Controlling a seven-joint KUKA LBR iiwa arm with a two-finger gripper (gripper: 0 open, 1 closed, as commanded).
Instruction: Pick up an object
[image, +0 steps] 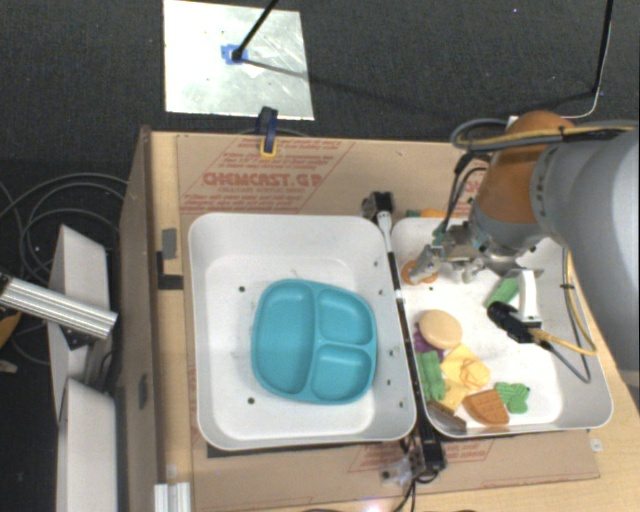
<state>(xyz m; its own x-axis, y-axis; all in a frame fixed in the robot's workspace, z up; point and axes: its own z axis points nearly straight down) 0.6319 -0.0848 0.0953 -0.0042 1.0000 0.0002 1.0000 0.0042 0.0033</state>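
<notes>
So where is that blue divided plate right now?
The blue divided plate lies in the left white bin, near its middle, apart from the toy food in the right bin.

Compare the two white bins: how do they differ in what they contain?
The left bin holds one blue divided plate; the right bin holds many small toy foods. The gripper is over the right bin, not the left bin. Both are shallow and white.
</notes>
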